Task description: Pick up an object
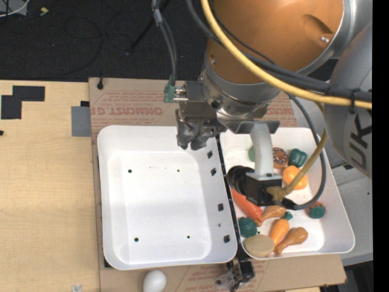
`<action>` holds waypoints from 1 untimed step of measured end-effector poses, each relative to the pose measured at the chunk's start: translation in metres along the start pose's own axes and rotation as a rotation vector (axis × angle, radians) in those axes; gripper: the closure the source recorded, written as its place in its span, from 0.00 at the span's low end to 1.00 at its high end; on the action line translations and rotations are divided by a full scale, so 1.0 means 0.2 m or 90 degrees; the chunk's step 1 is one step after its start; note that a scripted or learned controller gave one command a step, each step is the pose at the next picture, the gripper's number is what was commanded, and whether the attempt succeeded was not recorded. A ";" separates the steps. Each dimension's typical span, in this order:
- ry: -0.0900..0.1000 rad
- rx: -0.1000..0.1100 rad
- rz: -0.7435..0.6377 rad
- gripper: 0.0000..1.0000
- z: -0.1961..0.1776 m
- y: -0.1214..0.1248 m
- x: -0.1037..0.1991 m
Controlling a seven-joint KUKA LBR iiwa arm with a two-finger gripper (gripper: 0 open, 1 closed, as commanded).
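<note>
Camera view, entries listed left to right as I see them from the remote station.

1. Desk [42, 181]: pale wood, with black patches [21, 99] and a grey patch [79, 120] on its surface.
2. Cardboard sheet [130, 105]: brown and printed, lying under both bins.
3. Left bin [106, 193]: shallow and white, with a few small dark dots on its floor.
4. White ball [155, 280]: on the cardboard just outside the left bin's near rim.
5. Hand [194, 135]: dark, hanging over the far rim of the left bin, close to the wall between the two bins. I cannot tell whether it is apart or together. It is apart from every toy listed below.
6. Arm [273, 35]: grey with an orange band, filling the upper right.
7. Right bin [340, 236]: shallow and white; it holds the pickable things, clustered in its near half:
   - red-orange carrot [246, 204], lying at a slant by the dividing wall
   - dark teal lump [247, 226], just below the carrot
   - beige disc [259, 246], at the near rim
   - small orange piece [279, 229], touching the orange-brown gourd [293, 236]
   - patterned ring [279, 157], toward the far side
   - teal pepper [298, 157], just beside the ring
   - yellow-orange fruit [296, 176], below the pepper
   - teal-and-red piece [316, 210], farthest right
</note>
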State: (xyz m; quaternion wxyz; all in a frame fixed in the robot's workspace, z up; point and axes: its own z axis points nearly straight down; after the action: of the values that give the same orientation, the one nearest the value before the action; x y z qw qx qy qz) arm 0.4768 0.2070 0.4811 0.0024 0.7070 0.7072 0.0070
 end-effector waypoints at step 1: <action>-0.003 0.007 -0.003 1.00 -0.30 0.00 -0.01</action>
State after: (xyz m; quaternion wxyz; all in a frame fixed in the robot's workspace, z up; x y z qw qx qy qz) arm 0.4756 0.2042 0.5415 0.0006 0.7056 0.7086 0.0016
